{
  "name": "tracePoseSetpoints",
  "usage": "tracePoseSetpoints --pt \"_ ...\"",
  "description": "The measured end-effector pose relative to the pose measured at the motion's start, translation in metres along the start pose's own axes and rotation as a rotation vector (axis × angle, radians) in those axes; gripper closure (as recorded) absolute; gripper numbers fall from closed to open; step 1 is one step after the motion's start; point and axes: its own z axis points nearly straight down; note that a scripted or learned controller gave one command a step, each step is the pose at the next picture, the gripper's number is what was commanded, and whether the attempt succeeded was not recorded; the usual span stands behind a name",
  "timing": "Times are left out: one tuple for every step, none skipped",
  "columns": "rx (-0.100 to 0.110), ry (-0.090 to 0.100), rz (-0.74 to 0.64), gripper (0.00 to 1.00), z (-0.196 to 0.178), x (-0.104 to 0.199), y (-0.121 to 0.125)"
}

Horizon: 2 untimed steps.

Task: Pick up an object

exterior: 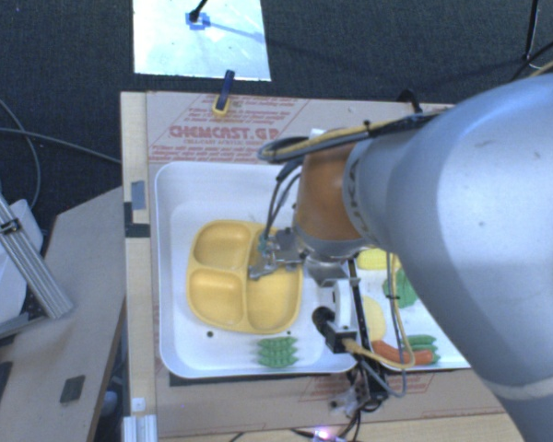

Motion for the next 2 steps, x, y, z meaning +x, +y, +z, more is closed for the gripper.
tracePoseSetpoints --pt "-0.009 0.009 -0.009 0.00 -0.0663 0.0860 0.0556" --pt "-0.001 0.004 -0.006 1.00 -0.0730 0.0804 0.0537"
